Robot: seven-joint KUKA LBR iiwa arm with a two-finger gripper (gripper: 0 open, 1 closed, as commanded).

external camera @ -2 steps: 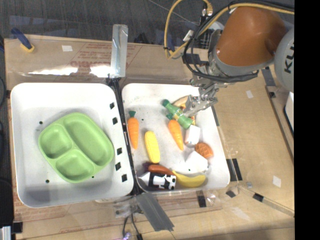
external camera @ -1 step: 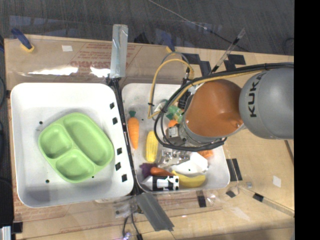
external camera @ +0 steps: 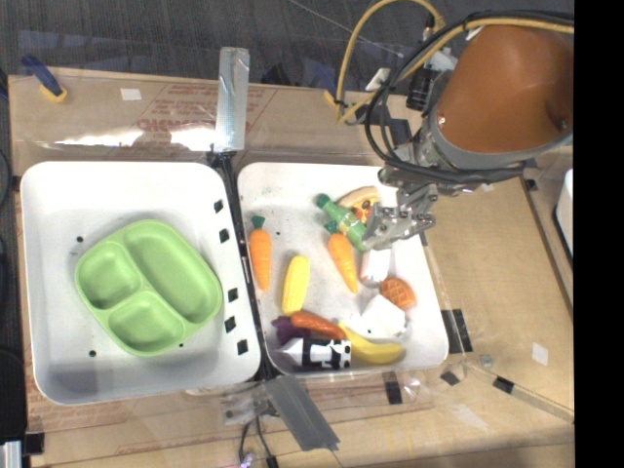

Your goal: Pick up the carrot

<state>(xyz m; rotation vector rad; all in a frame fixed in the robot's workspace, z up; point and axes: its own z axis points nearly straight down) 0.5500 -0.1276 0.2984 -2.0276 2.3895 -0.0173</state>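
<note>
Orange stuff: two carrots in the right bin [external camera: 255,185], so heads up. One carrot [external camera: 259,257] lies along the left wall, green top pointing to the far side. The other carrot [external camera: 342,259] sits mid-bin, slanted, its top end toward the claw.
Claw: claw [external camera: 393,224] hangs over the far right part of the right bin, just beside the mid-bin carrot's top end. Can't tell how far open it is, and nothing clearly sits between its tips.
In the way: a green toy [external camera: 334,213] and a pizza slice [external camera: 359,201] crowd the far side right by the claw. A white piece [external camera: 375,266] lies just right of the mid-bin carrot, touching or nearly so.
More neighbours: yellow corn cob [external camera: 295,283] lies between the two carrots. A brown croissant-looking bit [external camera: 398,292] is by the right wall.
Near edge pile: a red-orange pepper thing [external camera: 314,323], a purple piece [external camera: 284,329], a black and white cow toy [external camera: 325,353] and a banana [external camera: 374,349], all bunched together. Another white piece [external camera: 385,317] rests just above the banana.
Left bin: left bin [external camera: 44,191] holds a green divided plate [external camera: 148,287], three sections, sitting about centre.
Counter: both bins sit side by side on the brownish counter [external camera: 507,300], walls touching down the middle.
Arm: grey wrist with the orange band [external camera: 502,86], cables looping above the far right corner.
</note>
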